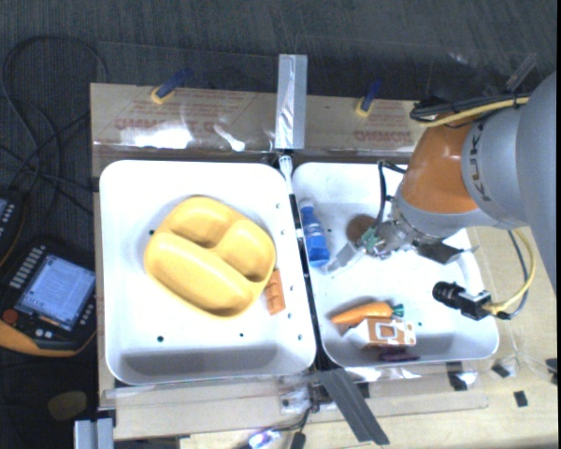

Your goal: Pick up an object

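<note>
1. two shallow white bins sit side by side, the left bin (122, 344) at 9 o'clock of the view and the right bin (467, 344) at 3 o'clock.
2. the arm (449, 171), grey with an orange band, comes in from 3 o'clock across the upper half of the right bin.
3. the gripper (372, 241) hangs low over the right bin, a little toward 10 o'clock from the bin's centre. from this slant i cannot tell whether it is apart or together, or whether it grips anything.
4. a brown round thing (359, 224) lies just beside the gripper at its 10 o'clock, partly covered by it.
5. a blue bottle (312, 235) lies along the right bin's left wall, at 9 o'clock from the gripper, with its length running from 12 to 6.
6. a grey sliver (341, 258) slants between the bottle and the gripper. i cannot tell whether it belongs to the robot or lies loose.
7. an orange carrot-shaped thing (360, 313) lies at 6 o'clock from the gripper, well apart from it, with a green tip at its 3 o'clock end.
8. a small orange-and-white box (391, 333) sits just beside the carrot shape at its 5 o'clock, near the bin's front wall.
9. in the left bin a large yellow lumpy thing (210, 255) takes up the middle.
10. a small orange piece (275, 293) rests against the yellow thing's 4 o'clock edge, close to the wall between the bins.
</note>
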Controlling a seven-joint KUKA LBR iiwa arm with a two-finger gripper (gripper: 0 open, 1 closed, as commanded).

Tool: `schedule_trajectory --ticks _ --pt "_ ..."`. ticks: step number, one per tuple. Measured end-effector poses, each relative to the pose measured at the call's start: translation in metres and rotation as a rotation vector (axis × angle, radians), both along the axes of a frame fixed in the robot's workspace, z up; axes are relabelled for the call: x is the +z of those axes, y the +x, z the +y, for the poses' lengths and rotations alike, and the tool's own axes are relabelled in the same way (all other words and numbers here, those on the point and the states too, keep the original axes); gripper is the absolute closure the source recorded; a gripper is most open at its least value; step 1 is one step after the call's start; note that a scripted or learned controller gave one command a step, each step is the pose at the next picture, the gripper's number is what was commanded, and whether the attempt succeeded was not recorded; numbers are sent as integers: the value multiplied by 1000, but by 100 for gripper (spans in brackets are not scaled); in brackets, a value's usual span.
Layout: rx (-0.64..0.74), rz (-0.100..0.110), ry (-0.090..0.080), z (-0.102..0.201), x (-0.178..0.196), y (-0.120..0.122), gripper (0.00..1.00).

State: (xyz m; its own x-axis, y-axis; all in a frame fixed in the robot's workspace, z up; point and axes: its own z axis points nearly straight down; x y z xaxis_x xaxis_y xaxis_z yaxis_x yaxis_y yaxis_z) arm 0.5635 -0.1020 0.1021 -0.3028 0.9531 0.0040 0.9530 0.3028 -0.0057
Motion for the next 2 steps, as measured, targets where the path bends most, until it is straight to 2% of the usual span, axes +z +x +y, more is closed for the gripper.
schedule_trajectory --ticks 1,2 --pt "42 -14 1 -31 -15 45 0" --pt "98 -1 -1 -9 33 13 0"
